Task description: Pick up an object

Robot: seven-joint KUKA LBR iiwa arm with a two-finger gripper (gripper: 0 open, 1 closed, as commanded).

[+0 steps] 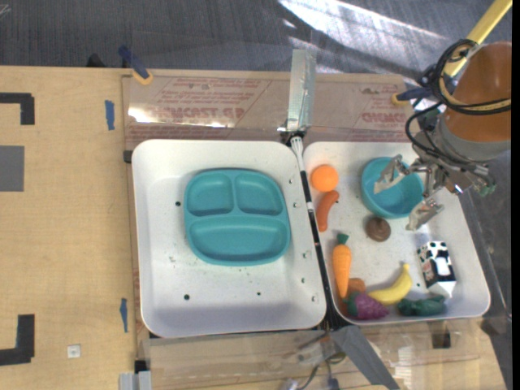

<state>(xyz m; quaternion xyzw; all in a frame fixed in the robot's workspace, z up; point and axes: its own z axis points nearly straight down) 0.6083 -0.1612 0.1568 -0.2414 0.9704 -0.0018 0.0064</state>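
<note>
On the wooden desk [65,242] the right white bin [467,242] holds the toys, and the hand [416,187], fingers spread open and gripping nothing, hovers over the teal bowl [390,197], the brown ball [378,229] just nearer-left of it.

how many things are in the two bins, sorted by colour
Teal: 2, the divided plate and the bowl
Orange: 3, the round fruit, the curved piece and the carrot
Brown: 1, the ball
Yellow: 1, the banana
Purple: 1, the grapes
Green: 1, the vegetable
Black and white: 1, the carton
Total: 10
</note>
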